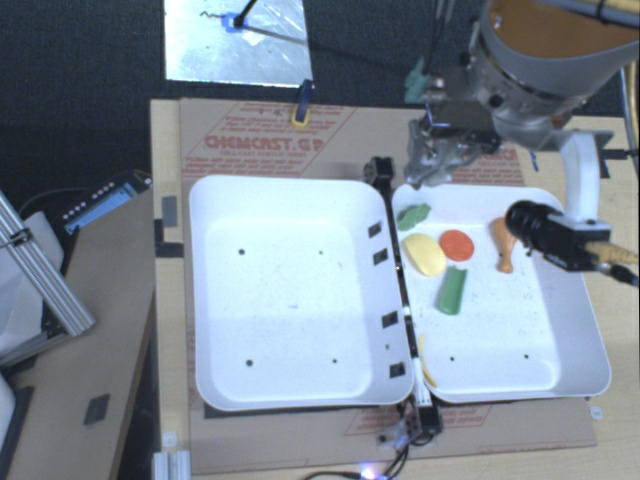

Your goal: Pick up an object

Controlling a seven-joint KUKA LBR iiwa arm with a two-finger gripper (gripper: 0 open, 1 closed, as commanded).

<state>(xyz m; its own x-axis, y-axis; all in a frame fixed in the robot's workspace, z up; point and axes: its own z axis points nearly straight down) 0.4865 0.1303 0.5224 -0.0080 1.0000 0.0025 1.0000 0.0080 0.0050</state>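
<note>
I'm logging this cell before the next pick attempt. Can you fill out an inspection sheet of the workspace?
Surface: two white bins side by side on brown cardboard; left bin, right bin.
Job's things: all in the right bin's upper left part: yellow piece, red disc, dark green stick, pale green piece, orange piece.
Clutter: a thin yellow strip by the right bin's left wall.
Grippers: gripper above the right bin's far left corner, holding nothing seen.
Cables: black cables run by the arm.
Surroundings: shiny sheet on dark carpet; metal frame at left.
</note>
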